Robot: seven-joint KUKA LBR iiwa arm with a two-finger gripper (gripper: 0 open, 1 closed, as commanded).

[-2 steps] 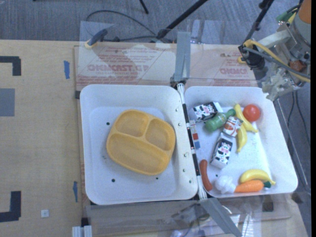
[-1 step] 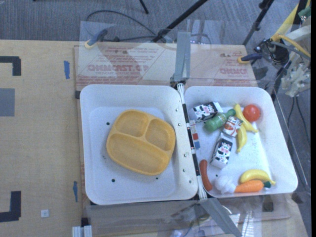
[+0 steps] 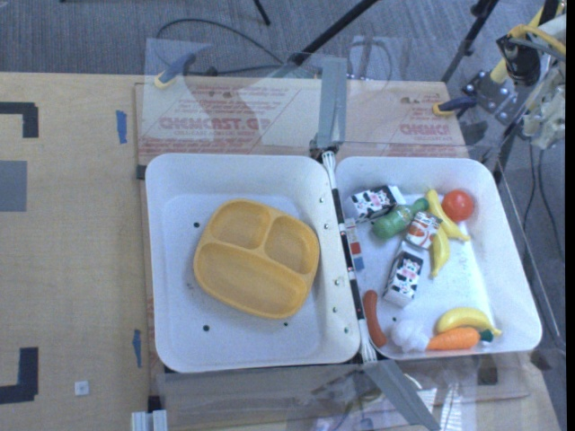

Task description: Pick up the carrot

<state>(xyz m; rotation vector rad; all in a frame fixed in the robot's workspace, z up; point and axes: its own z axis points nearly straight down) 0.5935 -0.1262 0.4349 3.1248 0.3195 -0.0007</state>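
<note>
The table (image 3: 63, 241) is a tan wooden surface carrying two shallow white bins side by side. The left bin (image 3: 171, 330) holds a yellow divided plate (image 3: 256, 259) with three compartments, lying near its middle. The right bin (image 3: 517, 277) holds a scatter of toy food.

At the upper right corner of the view, part of the arm (image 3: 535, 61) shows above and beyond the right bin, well apart from everything in it. The pincer cannot be made out there, so I cannot tell whether it is open or closed.

In the right bin, two small cow-patterned cartons lie apart: one (image 3: 375, 201) near the far left corner, the other (image 3: 405, 278) near the middle. A red-and-white can (image 3: 420, 231) sits between them, just beside a green vegetable (image 3: 393, 223). A yellow banana (image 3: 440, 232) runs down from a red tomato (image 3: 457, 205) at the far right. A red sausage (image 3: 374, 317) lies along the bin's left wall near the front.

The carrot (image 3: 454, 338) lies on its side at the front of the right bin, orange, with its green end pointing right. A second banana (image 3: 464, 317) touches it from behind, and a white lumpy item (image 3: 411, 335) sits just beside its left end.
</note>
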